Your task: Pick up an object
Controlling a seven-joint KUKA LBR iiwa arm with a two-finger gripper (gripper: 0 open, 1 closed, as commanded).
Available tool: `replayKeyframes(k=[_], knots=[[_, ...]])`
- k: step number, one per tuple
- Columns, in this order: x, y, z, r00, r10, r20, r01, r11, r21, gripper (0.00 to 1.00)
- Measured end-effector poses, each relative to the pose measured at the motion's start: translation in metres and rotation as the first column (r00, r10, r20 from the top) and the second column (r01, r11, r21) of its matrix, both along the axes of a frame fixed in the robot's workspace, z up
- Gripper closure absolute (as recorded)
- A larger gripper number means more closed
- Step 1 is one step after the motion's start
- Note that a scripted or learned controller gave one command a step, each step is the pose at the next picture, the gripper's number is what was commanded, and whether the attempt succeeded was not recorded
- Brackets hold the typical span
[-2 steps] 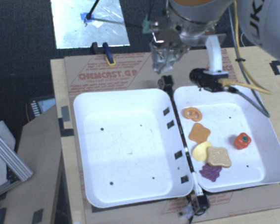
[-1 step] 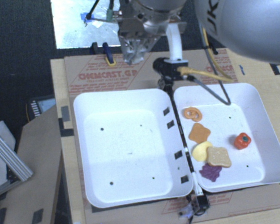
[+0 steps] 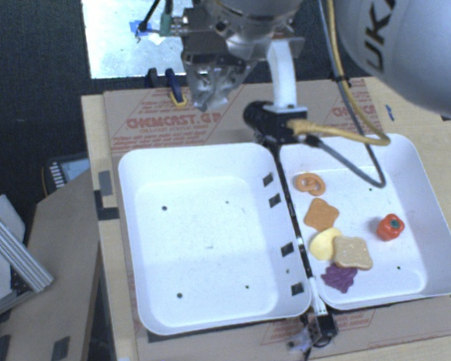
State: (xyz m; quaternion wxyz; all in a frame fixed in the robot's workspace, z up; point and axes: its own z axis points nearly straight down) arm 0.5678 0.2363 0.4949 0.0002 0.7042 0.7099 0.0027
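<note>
Several toy food pieces lie in the right bin (image 3: 405, 177): a pretzel (image 3: 308, 183), a flat orange-brown piece (image 3: 320, 214), a pale yellow piece (image 3: 322, 245), a slice of bread (image 3: 352, 253) resting against it, a purple bunch (image 3: 340, 278) and a red-orange fruit with a green top (image 3: 390, 227). My gripper (image 3: 212, 87) hangs high at the top of the camera view, above the cardboard behind the left bin's back rim, well away from all the pieces. Nothing is seen in it.
The left bin (image 3: 200, 242) adjoins the right one along a black-clipped divider (image 3: 293, 225). Both bins rest on cardboard (image 3: 151, 123). The big grey arm (image 3: 402, 29) fills the upper right. An aluminium rail (image 3: 4, 247) stands off the bench at left.
</note>
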Motion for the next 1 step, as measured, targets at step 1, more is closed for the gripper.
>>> replayKeyframes(k=[1], knots=[[-0.0595, -0.0018, 0.0035, 1.000, -0.001, -0.005, 0.001, 1.000, -0.002, 1.00]])
